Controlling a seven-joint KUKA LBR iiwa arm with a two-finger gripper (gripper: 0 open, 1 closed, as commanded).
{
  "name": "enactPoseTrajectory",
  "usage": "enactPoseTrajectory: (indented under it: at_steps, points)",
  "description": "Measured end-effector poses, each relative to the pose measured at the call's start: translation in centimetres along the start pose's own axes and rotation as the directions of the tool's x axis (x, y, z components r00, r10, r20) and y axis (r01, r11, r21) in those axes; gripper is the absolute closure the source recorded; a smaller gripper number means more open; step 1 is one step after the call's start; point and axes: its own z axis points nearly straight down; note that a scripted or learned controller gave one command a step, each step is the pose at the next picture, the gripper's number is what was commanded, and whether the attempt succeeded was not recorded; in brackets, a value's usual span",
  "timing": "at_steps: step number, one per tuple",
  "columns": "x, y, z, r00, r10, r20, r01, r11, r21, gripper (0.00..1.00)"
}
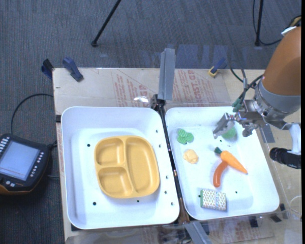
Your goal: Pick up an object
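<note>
My gripper [236,127] hangs over the back of the right bin [254,194], its two grey fingers spread apart, open. A small green object [231,134] lies just below the left finger, partly hidden by it. It is not clamped between the fingers. In front of the gripper lie an orange carrot [234,161] with a green top and a curved orange-red piece [219,174]. A green leafy toy [184,136] and a pale yellow lump [190,156] sit at the bin's left side. A patterned block [213,199] rests near the front edge.
The left bin [73,136] holds a yellow divided plate [126,165]. A grey upright post [166,75] stands behind the seam between the bins. A teach pendant [15,161] lies off the bench to the left, and clamps [72,68] sit at the back.
</note>
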Motion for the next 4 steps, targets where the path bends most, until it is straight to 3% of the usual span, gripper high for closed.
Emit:
enactPoseTrajectory:
  at_steps: [1,2,3,4]
  points:
    - [3.5,-3.4,3.6,0.998,0.061,0.0,-0.061,0.998,0.006,0.0]
    - [-1.3,-8.0,2.9,0.995,0.097,0.0,-0.097,0.995,0.002,0.0]
    - [-1.2,-3.6,19.0,0.999,0.036,-0.003,-0.036,0.999,0.009,0.0]
    - [-1.3,-3.7,18.0,0.999,0.043,-0.003,-0.043,0.999,0.01,1.0]
